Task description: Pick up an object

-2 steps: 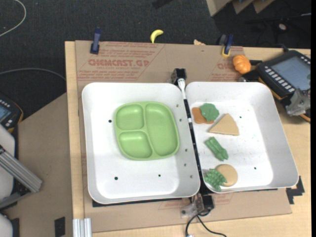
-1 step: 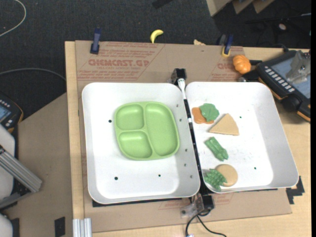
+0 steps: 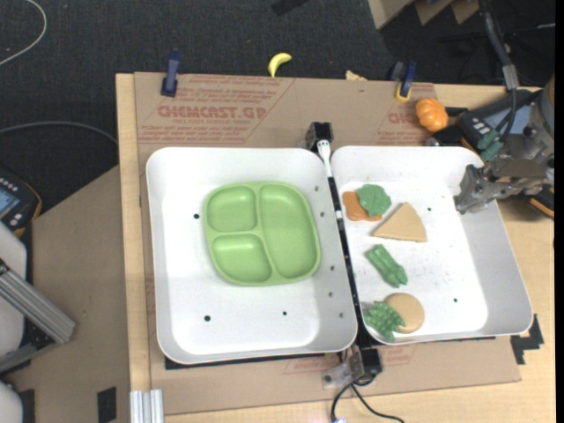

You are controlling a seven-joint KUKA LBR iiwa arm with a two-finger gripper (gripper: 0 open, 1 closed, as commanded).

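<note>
Tan wedge – flat, 3-cornered, right bin; claw state unclear.

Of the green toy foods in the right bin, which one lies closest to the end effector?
The green leafy piece overlapping the orange piece at the bin's far side; the end effector sits nearer to it than to the other two.
</note>
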